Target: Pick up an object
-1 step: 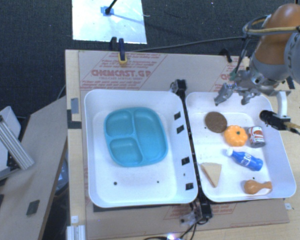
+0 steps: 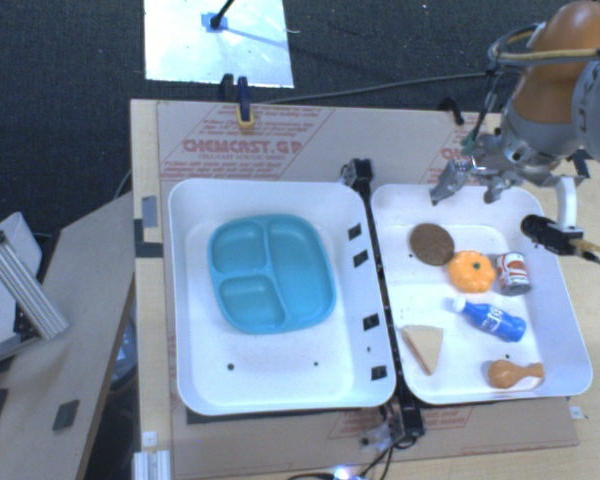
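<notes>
Jaws [image 2: 472,179]: spread open, holding nothing, over the right bin's [image 2: 570,338] far edge.
Cookie [image 2: 432,244]: nearest object, just toward the camera from the jaws.

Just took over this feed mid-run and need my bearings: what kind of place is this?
Likely a robotics lab test bench: two white bins clamped side by side, toy food such as a small pumpkin and blue bottle, and the gripper above the right bin.

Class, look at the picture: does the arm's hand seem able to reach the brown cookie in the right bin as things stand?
Probably yes. The hand hangs above the right bin's far edge, and the cookie lies just below it, uncovered, with the small pumpkin beside it.
</notes>
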Controlling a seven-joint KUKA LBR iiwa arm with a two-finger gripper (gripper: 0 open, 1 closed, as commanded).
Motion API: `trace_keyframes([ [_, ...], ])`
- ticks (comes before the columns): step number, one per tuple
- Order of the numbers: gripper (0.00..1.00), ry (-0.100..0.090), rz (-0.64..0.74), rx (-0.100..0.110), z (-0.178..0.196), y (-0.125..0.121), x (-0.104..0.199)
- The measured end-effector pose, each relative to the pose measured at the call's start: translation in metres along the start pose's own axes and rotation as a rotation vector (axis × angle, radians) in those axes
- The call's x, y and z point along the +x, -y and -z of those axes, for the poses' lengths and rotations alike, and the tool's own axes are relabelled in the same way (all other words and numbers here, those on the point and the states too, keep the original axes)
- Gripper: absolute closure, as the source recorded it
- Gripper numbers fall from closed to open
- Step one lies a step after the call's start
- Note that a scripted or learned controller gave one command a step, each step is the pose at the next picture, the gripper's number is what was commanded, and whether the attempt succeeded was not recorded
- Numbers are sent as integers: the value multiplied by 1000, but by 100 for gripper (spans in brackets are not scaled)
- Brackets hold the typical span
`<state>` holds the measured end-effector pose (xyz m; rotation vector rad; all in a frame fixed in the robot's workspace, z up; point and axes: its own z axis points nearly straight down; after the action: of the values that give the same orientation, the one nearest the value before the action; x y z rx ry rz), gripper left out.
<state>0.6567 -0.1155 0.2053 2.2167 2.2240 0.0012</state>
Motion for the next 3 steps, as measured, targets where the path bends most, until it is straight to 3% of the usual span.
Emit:
trace_keyframes([
  [2,0,0,-2,3,-102,12,-3],
  [3,0,0,-2,1,-121,11,-3],
])
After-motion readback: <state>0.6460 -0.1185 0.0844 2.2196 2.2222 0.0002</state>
